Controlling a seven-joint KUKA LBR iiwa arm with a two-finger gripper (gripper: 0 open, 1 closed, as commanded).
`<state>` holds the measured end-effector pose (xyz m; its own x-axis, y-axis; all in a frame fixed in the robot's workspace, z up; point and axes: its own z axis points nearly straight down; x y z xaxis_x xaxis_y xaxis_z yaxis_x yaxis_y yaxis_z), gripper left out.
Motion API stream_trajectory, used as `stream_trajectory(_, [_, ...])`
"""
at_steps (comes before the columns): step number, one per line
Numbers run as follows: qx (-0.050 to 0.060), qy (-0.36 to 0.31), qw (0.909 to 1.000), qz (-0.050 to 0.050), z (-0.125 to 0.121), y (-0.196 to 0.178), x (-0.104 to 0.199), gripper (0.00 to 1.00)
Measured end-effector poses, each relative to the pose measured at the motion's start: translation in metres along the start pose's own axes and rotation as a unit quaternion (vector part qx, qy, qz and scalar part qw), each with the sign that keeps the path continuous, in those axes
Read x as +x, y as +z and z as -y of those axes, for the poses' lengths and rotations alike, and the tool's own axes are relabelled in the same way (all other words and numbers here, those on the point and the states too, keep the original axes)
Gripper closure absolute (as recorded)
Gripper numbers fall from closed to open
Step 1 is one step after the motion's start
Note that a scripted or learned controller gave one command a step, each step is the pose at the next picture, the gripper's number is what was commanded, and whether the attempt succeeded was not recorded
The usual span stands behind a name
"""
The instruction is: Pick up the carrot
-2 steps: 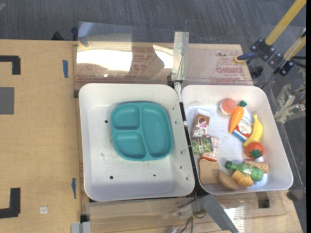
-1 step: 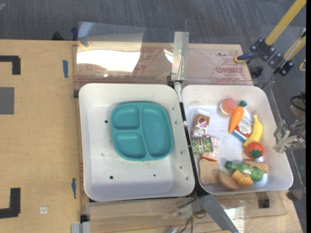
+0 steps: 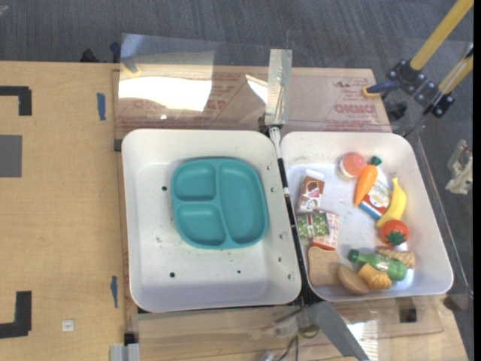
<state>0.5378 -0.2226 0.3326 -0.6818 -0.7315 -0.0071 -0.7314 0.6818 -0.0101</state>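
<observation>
The carrot [image 3: 365, 182] lay untouched in the right bin [image 3: 430, 201], toward that bin's far edge, so the pick was judged to be at its very start, with the approach not yet made. No hold had been taken on it, and the state of the fingers could not be told.

The carrot rested just beside a round orange-red piece [image 3: 351, 165] on its left, with its lower part over a white packet [image 3: 379, 199]; a banana [image 3: 393, 204] lay close on its right. Its long axis ran from the far edge toward the near edge, leaning slightly: the green top pointed to the far right corner of the bin, the tapered tip to the near left.

The next move would call for coming down over the carrot's middle, fingers set across the long axis, clear of the banana and the round piece. The left bin [image 3: 143, 224] carried a teal divided plate [image 3: 220, 202].
</observation>
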Motion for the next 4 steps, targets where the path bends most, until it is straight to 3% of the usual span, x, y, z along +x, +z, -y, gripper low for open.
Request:
stream_trajectory(1, [-0.008,-0.083,0.9965,-0.002,-0.030,0.114,0.026,1.00])
stream_trajectory(2, [0.002,-0.147,0.9892,0.000,-0.021,-0.058,0.020,1.00])
stream_trajectory(3, [-0.008,-0.232,0.9727,-0.001,-0.043,0.070,0.039,1.00])
stream_trajectory(4, [-0.002,-0.327,0.9449,0.000,-0.036,-0.031,0.034,1.00])
